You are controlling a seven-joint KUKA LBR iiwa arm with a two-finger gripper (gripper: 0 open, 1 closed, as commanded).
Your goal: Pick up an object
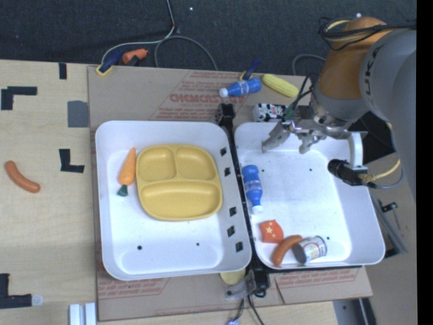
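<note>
My gripper [291,141] hangs over the far end of the right bin [352,202], open, with nothing between its spread fingers. A blue bottle [252,185] lies at that bin's left wall, below and left of the gripper. At the bin's near end lie a small red piece [271,231], an orange sausage [286,248] and a silver can [312,249]. The left bin [111,235] holds a yellow divided plate [179,181] with a carrot [127,166] beside it.
Behind the bins on the cardboard lie a second blue bottle [241,88] and a yellow banana-like toy [279,84]. A sausage [21,177] lies on the wooden bench far left. An orange clamp [134,55] and cables sit at the back.
</note>
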